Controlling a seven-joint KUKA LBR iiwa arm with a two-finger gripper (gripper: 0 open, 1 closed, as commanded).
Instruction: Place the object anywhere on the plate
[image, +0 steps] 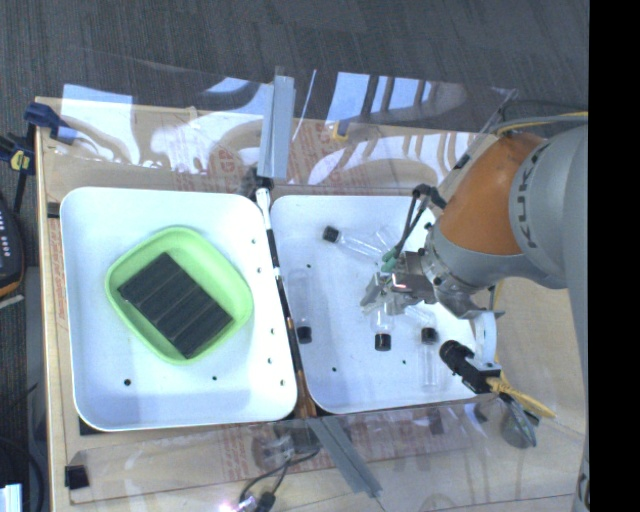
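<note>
The gripper (385, 292) is a small blur of metal under the wrist, so its finger tips cannot be made out. The clear vials (383, 320) in the right bin (340, 390) nearly vanish against the white floor, and the arm (520, 210) is cut off at the right.

Grey arm (545, 215), orange wrist band

Robotics lab test bench.
A grey-and-orange industrial arm (520, 215) works over two white bins (90, 400) fixed on a wooden bench (160, 150), with clear shielding, loose cables (255, 490) and dark carpet around.
</note>
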